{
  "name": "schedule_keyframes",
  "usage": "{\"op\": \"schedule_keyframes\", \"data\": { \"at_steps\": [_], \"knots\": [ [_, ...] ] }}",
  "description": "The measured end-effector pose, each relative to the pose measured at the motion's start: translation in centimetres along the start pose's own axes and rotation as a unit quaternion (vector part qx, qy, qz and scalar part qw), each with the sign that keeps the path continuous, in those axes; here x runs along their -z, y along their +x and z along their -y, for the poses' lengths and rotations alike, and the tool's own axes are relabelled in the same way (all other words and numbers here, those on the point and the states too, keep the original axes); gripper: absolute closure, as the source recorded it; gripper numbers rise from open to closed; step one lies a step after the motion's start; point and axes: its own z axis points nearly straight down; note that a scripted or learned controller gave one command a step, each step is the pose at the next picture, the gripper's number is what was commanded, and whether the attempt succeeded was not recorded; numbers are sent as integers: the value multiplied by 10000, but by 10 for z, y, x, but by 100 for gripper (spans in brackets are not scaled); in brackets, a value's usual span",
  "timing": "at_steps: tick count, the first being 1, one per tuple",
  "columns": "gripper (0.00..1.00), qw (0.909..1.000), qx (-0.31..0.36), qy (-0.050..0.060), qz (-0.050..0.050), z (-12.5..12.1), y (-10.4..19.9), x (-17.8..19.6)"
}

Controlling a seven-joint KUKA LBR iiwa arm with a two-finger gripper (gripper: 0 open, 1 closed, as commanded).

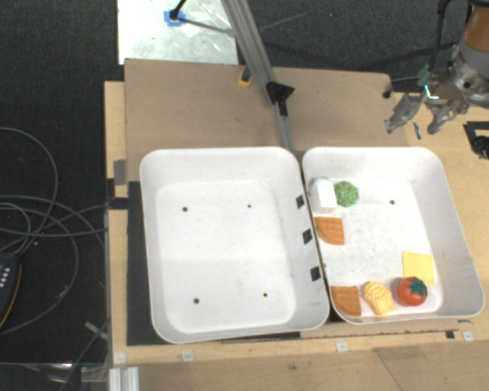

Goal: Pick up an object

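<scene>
Spread apart with nothing between them, the jaws of the gripper (420,114) hang above the bench beyond the far edge of the right bin (452,210). Inside that bin lie a white block (323,192) touching a green ball (346,192), a waffle (330,230), and along the near wall another waffle piece (346,300), a yellow corn-like toy (379,297), a tomato (412,291) and a yellow block (418,265). To its left sits the left bin (151,218).

Two white bins (228,165) on a tan bench (334,96). Right bin: red tomato (412,291) with green top at the near right corner, yellow block (418,265), orange waffle pieces (330,230), green broccoli (346,192), white block (323,193). Arm's orange band (482,27) above grey wrist.
</scene>
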Motion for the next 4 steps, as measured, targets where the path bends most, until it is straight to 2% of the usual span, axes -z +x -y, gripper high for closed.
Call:
{"op": "schedule_keyframes", "data": {
  "at_steps": [1,2,4],
  "knots": [
    [0,10000,9,-16,9,-1,0,3],
    [0,10000,-8,-6,8,-3,-4,-39],
    [0,10000,8,6,1,-7,12,-155]
  ]
}}
